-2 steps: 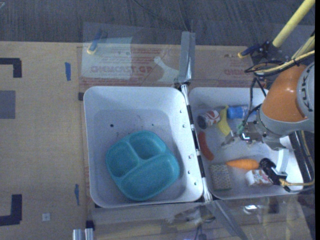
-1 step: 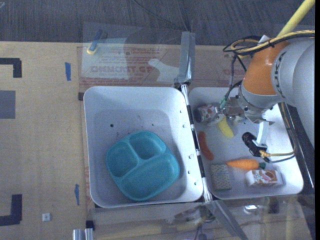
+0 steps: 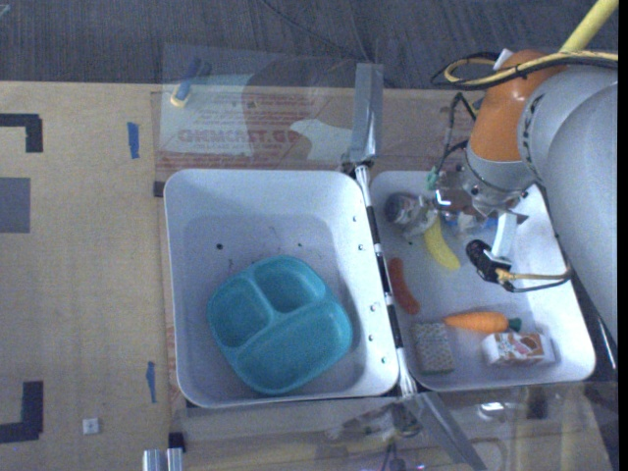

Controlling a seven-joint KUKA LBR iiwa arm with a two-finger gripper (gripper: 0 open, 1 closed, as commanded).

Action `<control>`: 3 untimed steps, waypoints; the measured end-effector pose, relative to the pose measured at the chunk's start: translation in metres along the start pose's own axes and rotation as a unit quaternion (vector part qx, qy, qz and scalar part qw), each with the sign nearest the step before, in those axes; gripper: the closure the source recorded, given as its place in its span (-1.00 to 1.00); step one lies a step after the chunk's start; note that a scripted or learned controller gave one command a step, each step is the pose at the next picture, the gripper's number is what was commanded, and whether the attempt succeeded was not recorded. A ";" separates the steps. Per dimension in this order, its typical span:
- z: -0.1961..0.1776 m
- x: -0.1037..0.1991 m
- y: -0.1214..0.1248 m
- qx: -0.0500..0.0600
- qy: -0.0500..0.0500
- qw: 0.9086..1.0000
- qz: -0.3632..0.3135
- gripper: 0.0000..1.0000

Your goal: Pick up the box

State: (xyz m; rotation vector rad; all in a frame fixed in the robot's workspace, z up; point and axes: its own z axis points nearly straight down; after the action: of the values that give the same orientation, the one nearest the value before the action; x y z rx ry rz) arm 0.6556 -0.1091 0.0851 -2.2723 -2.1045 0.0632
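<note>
Right bin [image 3: 574, 356]: arm [image 3: 510, 126] seemingly bent downward

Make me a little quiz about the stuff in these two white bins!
1. True or false: the teal divided plate lies in the left bin.
2. What lies closest to the box? A) carrot B) banana C) red chili pepper
3. Fill in: the gripper is above the ____ bin.

Key: 1 true; 2 A; 3 right.
</note>
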 end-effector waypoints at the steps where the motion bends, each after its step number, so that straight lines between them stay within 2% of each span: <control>1: 0.002 -0.012 -0.078 -0.033 -0.002 0.996 -0.080 -1.00; 2: -0.001 -0.006 -0.033 -0.034 -0.001 0.999 -0.009 -1.00; 3: 0.004 -0.012 -0.120 -0.033 0.000 0.998 -0.048 -1.00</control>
State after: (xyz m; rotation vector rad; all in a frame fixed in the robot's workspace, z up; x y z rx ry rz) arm 0.5350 -0.1116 0.0885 -2.2009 -2.2460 -0.0097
